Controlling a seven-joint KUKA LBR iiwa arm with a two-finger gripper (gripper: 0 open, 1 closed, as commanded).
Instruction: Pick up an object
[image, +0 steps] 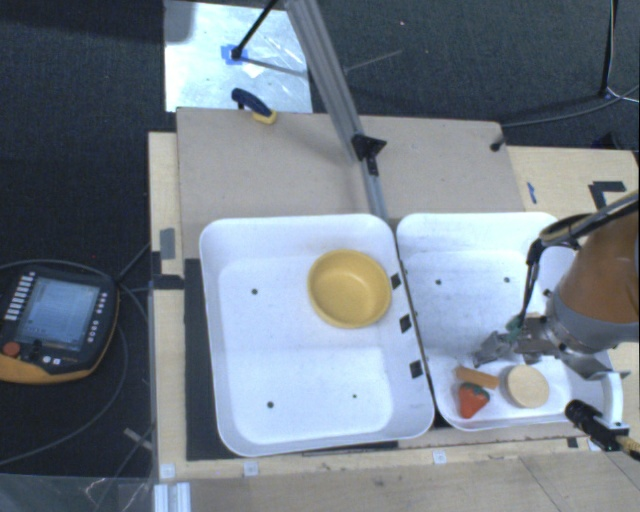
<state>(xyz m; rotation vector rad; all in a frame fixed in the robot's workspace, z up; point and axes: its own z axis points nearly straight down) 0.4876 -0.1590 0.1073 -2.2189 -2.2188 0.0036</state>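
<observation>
Right bin, near corner: end effector (497, 349) hovered low, fingers impossible to read from above.
Beside it: carrot-shaped toy (473, 396) and round tan disc (526, 386) lay close together.
Left bin (300, 400): yellow bowl (349, 288) sat upright.

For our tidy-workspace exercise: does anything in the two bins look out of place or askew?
Nothing stands out. The yellow bowl sits upright in the left bin; the strawberry and tan disc lie in the right bin's near corner.
</observation>
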